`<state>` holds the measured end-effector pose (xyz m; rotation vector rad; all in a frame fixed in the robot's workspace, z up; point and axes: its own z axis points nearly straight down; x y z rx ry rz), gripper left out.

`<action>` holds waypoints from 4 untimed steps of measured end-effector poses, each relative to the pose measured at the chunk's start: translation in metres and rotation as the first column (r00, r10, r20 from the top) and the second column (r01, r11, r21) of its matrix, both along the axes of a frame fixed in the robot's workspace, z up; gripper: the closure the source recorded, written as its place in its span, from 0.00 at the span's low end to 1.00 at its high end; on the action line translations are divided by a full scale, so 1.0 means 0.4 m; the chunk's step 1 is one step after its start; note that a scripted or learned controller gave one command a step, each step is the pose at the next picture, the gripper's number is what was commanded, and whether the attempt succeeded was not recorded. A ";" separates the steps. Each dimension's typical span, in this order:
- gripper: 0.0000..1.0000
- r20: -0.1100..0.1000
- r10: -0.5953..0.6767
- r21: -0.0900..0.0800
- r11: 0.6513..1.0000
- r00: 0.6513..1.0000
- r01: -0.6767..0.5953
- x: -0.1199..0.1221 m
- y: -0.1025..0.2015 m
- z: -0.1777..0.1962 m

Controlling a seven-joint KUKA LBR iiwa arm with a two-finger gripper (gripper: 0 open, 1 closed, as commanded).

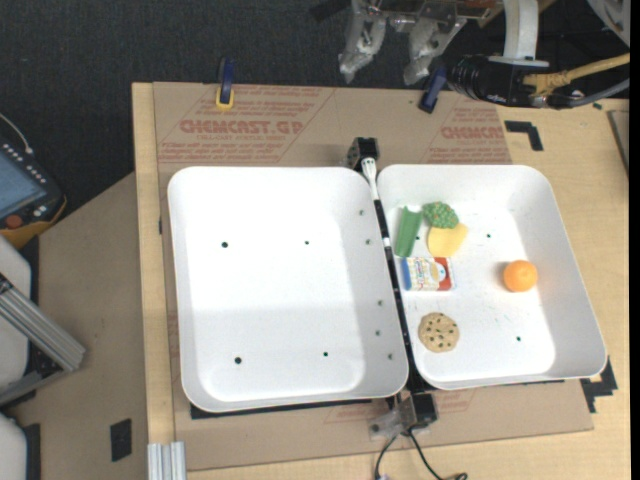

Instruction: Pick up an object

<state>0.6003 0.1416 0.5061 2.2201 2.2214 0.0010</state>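
My gripper (388, 60) hangs high above the far edge of the bench, behind both bins, with its two fingers spread apart and nothing between them. In the right bin (560, 258) lie a green cylinder (407, 230), a broccoli piece (439, 214), a yellow piece (447, 239), a small white and red carton (429, 273), an orange ball (519, 276) and a brown cookie (438, 332). They cluster in the bin's left half, except the ball, which sits alone toward the right.
The left bin (200, 268) stands beside the right one, joined along a black divider (382, 248). Both rest on a cardboard sheet (260, 118). A blue clamp (226, 83) grips the sheet's far left edge, another (432, 90) near the gripper.
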 end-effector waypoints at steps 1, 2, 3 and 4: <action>0.00 0.003 0.010 0.004 1.000 1.000 -0.010 -0.046 0.223 0.040; 0.00 0.002 0.001 0.001 1.000 1.000 -0.001 -0.042 0.208 0.038; 0.00 0.002 0.001 0.001 1.000 1.000 -0.001 -0.042 0.208 0.038; 0.00 0.002 0.001 0.001 1.000 1.000 -0.001 -0.042 0.208 0.038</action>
